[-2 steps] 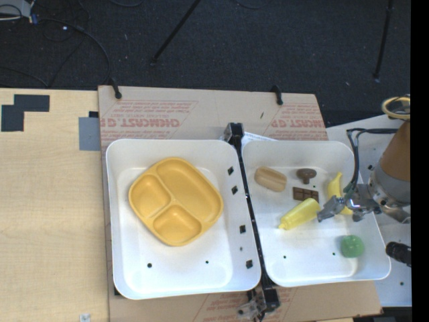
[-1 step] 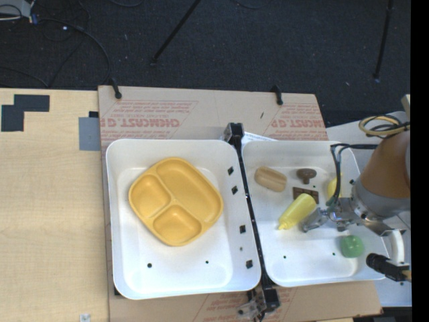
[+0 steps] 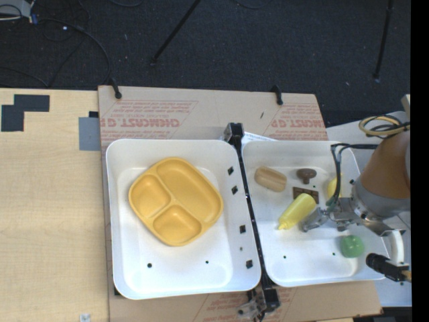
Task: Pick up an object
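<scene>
Gripper [image 3: 315,223] low in right bin [image 3: 301,274], by yellow piece [image 3: 297,211]; grip state unclear.
Gripper tip just beside the yellow piece's lower right, can't tell if touching or holding. Brown block [image 3: 303,194] at the yellow piece's top, tan roll [image 3: 270,179] and brown knob [image 3: 306,175] beyond, green ball [image 3: 351,246] near arm [image 3: 389,173]. Left bin [image 3: 127,274] holds yellow tray [image 3: 175,200]. Both on bench [image 3: 47,220].
</scene>
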